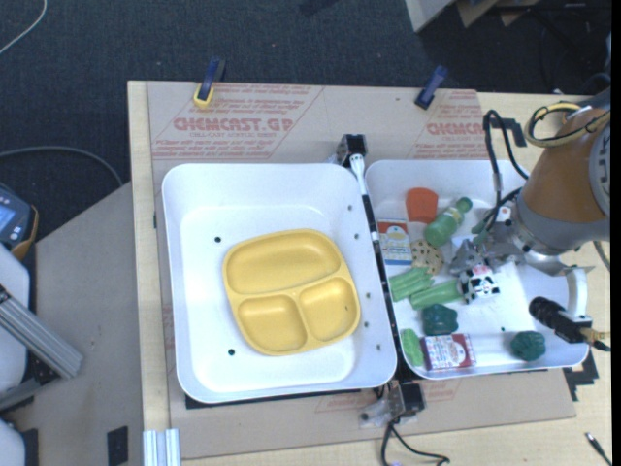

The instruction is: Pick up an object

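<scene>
Nearest me, the red-and-white flat packet [448, 351] and other clutter lie unlifted in the right shallow white bin [543, 365]; I judge the pick not yet made, tool [475, 268] low by the small black-and-white toy [478, 284], its opening impossible to tell.

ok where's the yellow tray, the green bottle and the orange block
yellow tray [291, 289]: camera view, on the ridge where its three compartments meet
green bottle [444, 223]: camera view, middle of its body
orange block [422, 205]: camera view, centre of its top face
</scene>
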Controlling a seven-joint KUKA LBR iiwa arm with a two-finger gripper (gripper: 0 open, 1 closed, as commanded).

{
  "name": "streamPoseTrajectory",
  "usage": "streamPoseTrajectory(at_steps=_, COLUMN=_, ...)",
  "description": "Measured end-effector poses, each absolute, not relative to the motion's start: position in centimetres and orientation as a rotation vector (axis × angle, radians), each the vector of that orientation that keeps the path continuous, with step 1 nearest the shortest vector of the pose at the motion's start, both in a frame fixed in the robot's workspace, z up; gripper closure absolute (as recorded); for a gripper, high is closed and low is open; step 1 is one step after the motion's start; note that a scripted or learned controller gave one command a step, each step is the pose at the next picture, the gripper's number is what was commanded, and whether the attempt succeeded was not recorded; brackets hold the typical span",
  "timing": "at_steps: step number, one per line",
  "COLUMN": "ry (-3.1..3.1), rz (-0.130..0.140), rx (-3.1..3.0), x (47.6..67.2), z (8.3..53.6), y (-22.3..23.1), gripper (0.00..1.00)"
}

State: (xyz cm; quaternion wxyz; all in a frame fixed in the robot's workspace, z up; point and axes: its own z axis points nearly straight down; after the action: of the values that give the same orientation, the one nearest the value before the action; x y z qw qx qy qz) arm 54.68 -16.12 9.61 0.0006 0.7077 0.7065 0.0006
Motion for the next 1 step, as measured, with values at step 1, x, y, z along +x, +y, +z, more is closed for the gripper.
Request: streamPoseTrajectory(at_steps=1, ry=2.219, rz=0.003, rx=2.217, x=54.03, z=14.48, y=-15.58, gripper=1.0)
